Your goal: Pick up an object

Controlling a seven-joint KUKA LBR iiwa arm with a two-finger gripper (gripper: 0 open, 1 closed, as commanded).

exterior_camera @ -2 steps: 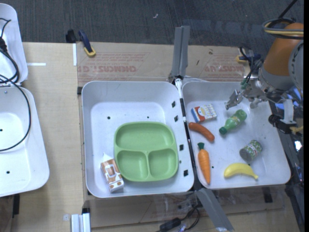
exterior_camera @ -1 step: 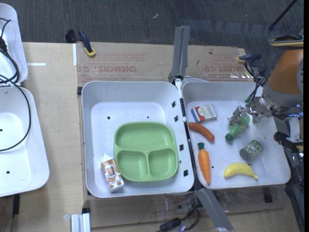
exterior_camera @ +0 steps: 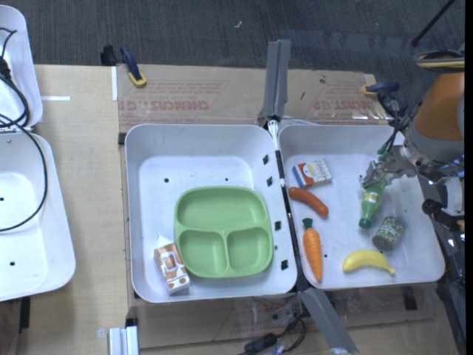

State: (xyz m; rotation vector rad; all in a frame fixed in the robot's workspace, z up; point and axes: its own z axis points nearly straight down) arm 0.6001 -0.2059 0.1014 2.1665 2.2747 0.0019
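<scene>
The right bin (exterior_camera: 336, 150) holds several objects. A green bottle (exterior_camera: 368, 207) lies near its right side, with a green can (exterior_camera: 388, 233) just below it. My gripper (exterior_camera: 378, 174) hangs right over the bottle's top end, and its tip blends with the bottle's neck. A yellow banana (exterior_camera: 368, 262) rests at the front of the bin, an orange carrot (exterior_camera: 312, 251) along the left wall. Above the carrot lie a brown sausage (exterior_camera: 308, 200) and a small red, white and blue carton (exterior_camera: 312, 173).
The left bin (exterior_camera: 148, 198) carries a green divided plate (exterior_camera: 223, 231) and a small orange and white carton (exterior_camera: 171, 266) at its front left. A grey divider post (exterior_camera: 277, 80) stands between the bins at the back. The arm's orange band (exterior_camera: 442, 113) rises at the right.
</scene>
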